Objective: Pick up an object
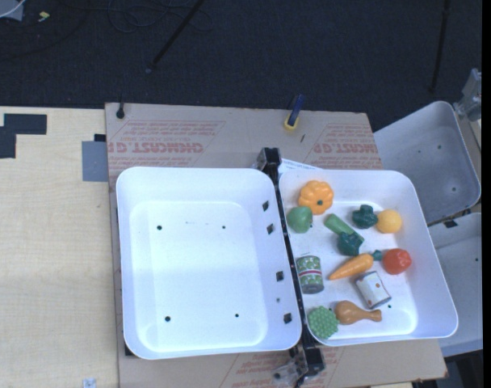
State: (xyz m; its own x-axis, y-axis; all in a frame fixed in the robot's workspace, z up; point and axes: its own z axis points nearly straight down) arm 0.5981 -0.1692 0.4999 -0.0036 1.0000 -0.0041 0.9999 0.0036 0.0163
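No pick is under way: all candidate objects, from the orange pumpkin [316, 194] at 12 o'clock to the drumstick [357, 313] at 6 o'clock, apparently rest in the right bin [430, 241], ungrasped; gripper state cannot be determined.

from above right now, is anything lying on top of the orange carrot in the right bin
Nothing visible lies on the carrot. It is bare from above, with the striped can to its left, the tomato near its green end, and a silver can just below.
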